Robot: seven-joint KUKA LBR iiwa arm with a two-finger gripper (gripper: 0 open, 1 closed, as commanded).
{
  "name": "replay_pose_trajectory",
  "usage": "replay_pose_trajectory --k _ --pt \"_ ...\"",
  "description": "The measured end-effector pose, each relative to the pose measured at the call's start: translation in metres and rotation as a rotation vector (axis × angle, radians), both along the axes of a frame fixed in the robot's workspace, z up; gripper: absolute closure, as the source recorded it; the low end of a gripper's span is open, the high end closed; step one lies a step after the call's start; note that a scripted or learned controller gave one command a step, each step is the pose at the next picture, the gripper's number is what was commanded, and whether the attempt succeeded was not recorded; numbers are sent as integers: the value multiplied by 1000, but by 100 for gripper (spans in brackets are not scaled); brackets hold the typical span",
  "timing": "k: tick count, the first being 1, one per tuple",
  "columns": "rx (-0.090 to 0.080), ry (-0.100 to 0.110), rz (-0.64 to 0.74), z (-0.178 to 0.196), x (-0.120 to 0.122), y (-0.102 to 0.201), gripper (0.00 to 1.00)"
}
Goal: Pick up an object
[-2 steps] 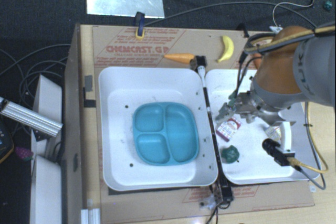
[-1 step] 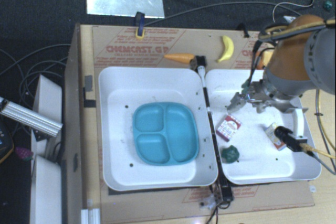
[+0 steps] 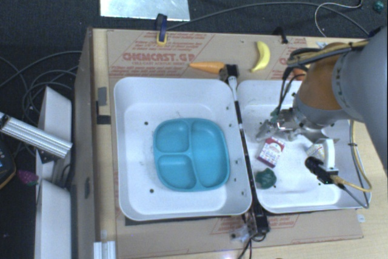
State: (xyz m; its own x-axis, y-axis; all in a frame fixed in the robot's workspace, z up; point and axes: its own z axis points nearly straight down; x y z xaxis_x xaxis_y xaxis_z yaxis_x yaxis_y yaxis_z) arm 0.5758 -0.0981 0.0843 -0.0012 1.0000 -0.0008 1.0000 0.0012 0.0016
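The grey two-finger gripper (image 3: 273,128) is seen low in the right shallow white bin (image 3: 291,200); whether it is released or clenched cannot be told. Just below it a small red-and-white packet (image 3: 271,151) is lying (a dark green lump (image 3: 265,178) lies below that).

Two white bins sit side by side on the bench. The left bin (image 3: 136,130) holds a blue divided plate (image 3: 191,153). In the right bin (image 3: 291,197) the gripper (image 3: 271,128) hangs low just above a small red-and-white packet (image 3: 271,151); a dark green object (image 3: 265,178) lies near the packet. Behind the bins, a banana (image 3: 262,56) and a carrot (image 3: 206,67) rest on the bench (image 3: 151,51).
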Motion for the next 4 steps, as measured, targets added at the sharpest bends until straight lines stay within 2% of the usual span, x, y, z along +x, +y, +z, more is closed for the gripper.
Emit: replay_pose_trajectory --k 1,3,4 --pt "-1 -3 4 21 89 -14 0" --pt "-3 -4 1 146 90 -109 0" --pt "0 0 1 0 49 -108 0"
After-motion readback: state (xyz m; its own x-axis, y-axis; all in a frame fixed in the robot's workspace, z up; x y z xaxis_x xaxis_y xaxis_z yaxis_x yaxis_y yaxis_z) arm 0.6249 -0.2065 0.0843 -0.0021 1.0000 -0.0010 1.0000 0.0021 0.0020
